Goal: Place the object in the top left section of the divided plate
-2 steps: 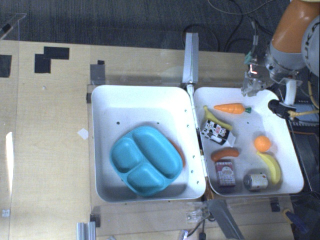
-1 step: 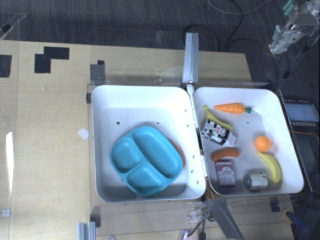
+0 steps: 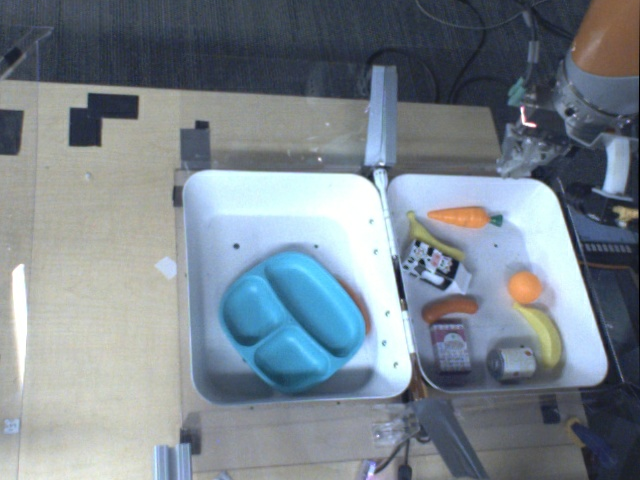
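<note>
A blue divided plate (image 3: 292, 318) lies in the left bin (image 3: 210, 218), with three sections. In the right bin (image 3: 560, 218) lie a carrot (image 3: 464, 217), a small banana (image 3: 432, 240) over a black-and-white card box (image 3: 428, 263), an orange ball (image 3: 524, 287), a yellow banana (image 3: 541, 332), a sausage (image 3: 449, 308), a dark red can (image 3: 450, 347) and a grey can (image 3: 513, 362). My gripper (image 3: 522, 151) hangs over the right bin's far right corner, above and right of the carrot, with nothing seen in it.
A metal rail (image 3: 381, 118) stands behind the seam between the bins. Cables (image 3: 470, 13) run across the dark floor at the back. The arm's orange band (image 3: 612, 18) is at the upper right.
</note>
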Available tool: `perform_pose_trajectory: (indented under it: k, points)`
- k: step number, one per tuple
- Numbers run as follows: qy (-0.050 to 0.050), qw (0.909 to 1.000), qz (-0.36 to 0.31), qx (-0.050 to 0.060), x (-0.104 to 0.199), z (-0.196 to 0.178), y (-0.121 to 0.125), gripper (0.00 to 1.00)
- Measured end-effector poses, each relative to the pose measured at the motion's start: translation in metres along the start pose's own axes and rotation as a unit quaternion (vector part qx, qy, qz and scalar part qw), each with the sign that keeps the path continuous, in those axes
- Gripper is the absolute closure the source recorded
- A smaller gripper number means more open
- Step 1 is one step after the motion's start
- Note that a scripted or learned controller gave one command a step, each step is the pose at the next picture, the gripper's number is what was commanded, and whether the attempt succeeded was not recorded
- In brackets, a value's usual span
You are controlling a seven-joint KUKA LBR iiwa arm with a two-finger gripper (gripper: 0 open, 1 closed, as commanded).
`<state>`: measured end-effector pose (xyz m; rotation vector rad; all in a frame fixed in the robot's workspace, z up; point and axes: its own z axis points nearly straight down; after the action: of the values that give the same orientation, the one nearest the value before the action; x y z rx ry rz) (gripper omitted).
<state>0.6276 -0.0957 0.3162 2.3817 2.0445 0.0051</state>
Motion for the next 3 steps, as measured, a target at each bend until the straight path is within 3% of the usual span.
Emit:
perform_pose_trajectory:
  k: [1, 2, 3]
  points:
    - [-0.001, 0.9975, -0.071, -0.002, 0.000, -0.121, 0.043, 1.00]
    - [0.000, 0.9932, -0.116, 0.000, 0.028, -0.009, 0.004, 1.00]
    - [-0.001, 0.9912, -0.132, -0.003, 0.010, -0.122, 0.041, 1.00]
